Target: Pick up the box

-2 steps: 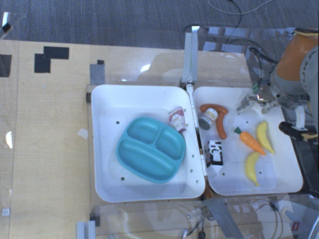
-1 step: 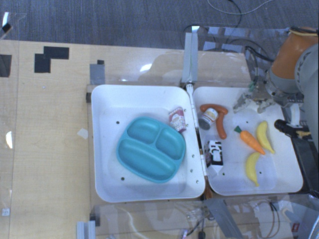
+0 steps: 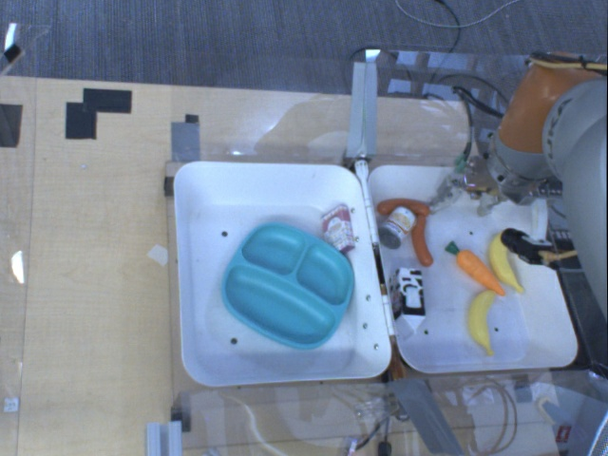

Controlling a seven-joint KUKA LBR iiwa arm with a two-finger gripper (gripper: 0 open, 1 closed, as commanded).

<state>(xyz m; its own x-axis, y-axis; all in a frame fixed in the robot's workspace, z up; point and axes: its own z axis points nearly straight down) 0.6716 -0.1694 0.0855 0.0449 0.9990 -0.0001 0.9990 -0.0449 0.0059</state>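
Camera view: both white bins are seen from above, with the arm [image 3: 560, 122] reaching in over the right bin [image 3: 532, 350].
Gripper [image 3: 470, 193]: it is held low over the far part of the right bin; whether it is apart or together cannot be told, and nothing is seen held.
Box [image 3: 409, 291]: it lies flat, nearer the camera and to the gripper's left, against the wall dividing the bins.
Box handling: it is judged light, stiff cardboard, easily crushed if squeezed hard; a hold across its two long sides is advised, though the wall crowds one side.
Box look: small, flat, white with black print.
Neighbours: a carrot [image 3: 478, 269] and two bananas [image 3: 483, 321] lie near the gripper; the blue tray [image 3: 285, 288] sits well left, in the other bin.
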